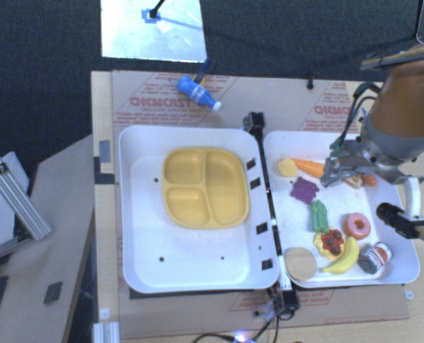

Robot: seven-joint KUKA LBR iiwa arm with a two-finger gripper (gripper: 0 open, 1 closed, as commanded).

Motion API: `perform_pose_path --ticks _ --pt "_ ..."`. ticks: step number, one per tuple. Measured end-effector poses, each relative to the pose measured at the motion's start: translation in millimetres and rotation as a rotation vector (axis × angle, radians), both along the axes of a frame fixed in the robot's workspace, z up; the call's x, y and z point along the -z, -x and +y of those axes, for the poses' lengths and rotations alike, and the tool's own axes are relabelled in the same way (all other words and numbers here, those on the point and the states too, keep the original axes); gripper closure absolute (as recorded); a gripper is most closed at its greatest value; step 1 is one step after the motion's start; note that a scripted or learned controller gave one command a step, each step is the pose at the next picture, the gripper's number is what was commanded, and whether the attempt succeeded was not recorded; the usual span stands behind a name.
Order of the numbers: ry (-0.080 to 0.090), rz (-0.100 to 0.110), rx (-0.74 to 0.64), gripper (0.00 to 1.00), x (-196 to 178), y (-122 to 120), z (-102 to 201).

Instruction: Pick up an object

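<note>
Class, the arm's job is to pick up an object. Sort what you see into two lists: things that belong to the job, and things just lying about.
Belongs to the job:
gripper
carrot
purple piece
green piece
donut
banana
can
right bin

Just lying about:
yellow divided plate
left bin
blue bottle

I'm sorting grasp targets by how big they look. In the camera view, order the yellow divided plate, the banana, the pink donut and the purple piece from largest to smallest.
1. yellow divided plate, by far the largest
2. banana
3. pink donut and purple piece: they look about alike, so I won't rank them.
</note>
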State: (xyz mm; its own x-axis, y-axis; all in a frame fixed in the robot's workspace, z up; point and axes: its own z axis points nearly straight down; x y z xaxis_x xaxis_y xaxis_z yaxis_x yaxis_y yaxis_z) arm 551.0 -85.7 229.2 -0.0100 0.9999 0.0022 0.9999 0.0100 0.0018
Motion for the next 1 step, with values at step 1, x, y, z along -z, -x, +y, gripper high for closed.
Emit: perform_pose_path --ticks 1 --pt "0.000 0.003 0.001 1.00 12.8 20.2 47.3"
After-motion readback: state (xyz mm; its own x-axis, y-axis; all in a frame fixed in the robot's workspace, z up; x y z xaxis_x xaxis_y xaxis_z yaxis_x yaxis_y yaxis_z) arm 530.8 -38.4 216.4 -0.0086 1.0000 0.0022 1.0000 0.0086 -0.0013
